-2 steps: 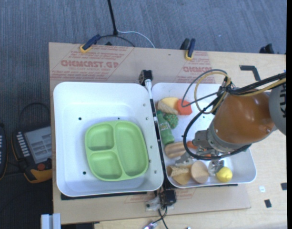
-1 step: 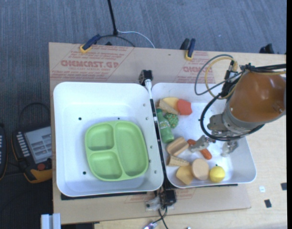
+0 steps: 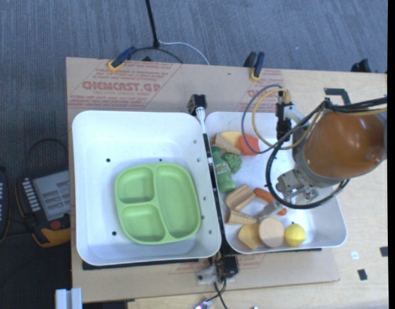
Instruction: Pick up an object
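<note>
Progress looks slight: nothing appears lifted. The gripper (image 3: 289, 190) hangs low at the frame's right, over the right bin (image 3: 326, 227); I cannot tell its state. Food pieces lie beneath, a carrot (image 3: 269, 197) nearest. Grasping and raising remain.

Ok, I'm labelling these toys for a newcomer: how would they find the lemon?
Look in the right bin, the one crowded with toy food under the arm. Go to its near right corner. The lemon is the small bright yellow ball there, beside a pale round slice; nothing else nearby is as yellow or round.
</note>
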Controlling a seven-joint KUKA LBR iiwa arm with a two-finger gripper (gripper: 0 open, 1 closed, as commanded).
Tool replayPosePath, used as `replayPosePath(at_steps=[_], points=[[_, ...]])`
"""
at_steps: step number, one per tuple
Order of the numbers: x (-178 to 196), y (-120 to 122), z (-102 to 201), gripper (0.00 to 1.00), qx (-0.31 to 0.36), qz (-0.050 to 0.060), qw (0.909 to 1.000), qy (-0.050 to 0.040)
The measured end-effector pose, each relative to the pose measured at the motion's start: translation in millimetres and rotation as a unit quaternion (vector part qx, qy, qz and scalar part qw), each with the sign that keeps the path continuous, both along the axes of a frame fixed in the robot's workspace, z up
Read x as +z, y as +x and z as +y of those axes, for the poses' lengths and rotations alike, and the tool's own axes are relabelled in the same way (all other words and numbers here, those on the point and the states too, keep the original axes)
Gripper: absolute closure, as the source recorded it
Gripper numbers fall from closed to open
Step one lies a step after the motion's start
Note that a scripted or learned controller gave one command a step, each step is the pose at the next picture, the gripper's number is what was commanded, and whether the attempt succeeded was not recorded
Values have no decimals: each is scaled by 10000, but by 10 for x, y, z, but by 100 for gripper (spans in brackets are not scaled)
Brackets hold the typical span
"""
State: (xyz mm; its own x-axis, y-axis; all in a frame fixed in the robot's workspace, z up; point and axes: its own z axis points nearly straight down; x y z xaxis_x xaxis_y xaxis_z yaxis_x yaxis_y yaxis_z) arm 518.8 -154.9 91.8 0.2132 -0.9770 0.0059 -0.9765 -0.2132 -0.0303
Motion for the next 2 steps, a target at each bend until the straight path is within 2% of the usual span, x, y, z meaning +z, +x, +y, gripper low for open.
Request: replayPosePath(at_steps=[1,2], points=[[-9,-141,-227,0,-520,49,9986,39],[-10,-286,17,0,182,57,9998,-24]])
